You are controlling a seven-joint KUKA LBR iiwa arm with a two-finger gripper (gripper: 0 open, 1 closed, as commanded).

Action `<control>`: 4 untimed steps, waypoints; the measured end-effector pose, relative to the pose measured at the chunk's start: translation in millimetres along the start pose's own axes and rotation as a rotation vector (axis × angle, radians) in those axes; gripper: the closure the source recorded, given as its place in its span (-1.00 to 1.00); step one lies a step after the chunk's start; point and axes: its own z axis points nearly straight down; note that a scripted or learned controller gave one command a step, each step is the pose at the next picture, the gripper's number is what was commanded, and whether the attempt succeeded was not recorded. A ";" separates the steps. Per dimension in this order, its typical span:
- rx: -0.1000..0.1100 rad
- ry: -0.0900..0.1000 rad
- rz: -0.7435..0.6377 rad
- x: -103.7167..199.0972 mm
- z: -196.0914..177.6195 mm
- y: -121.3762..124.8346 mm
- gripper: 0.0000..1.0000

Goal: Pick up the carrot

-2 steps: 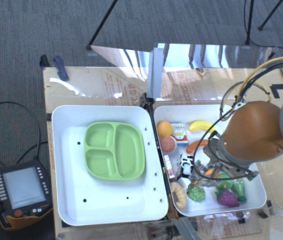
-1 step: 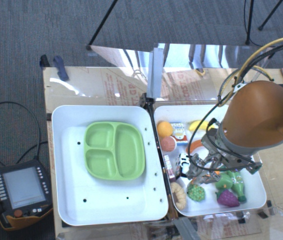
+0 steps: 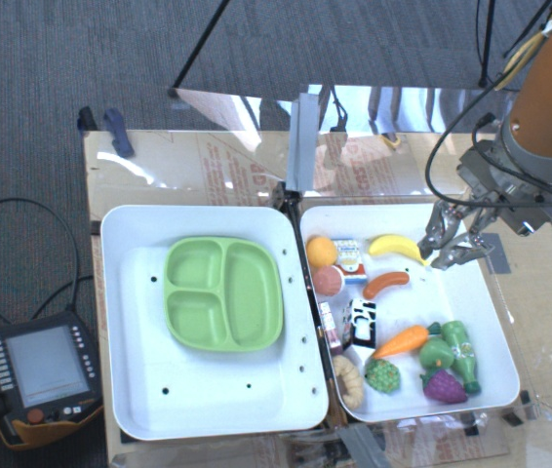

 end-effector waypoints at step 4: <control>0.011 -0.009 0.144 48.7 194.1 -37.2 -1.00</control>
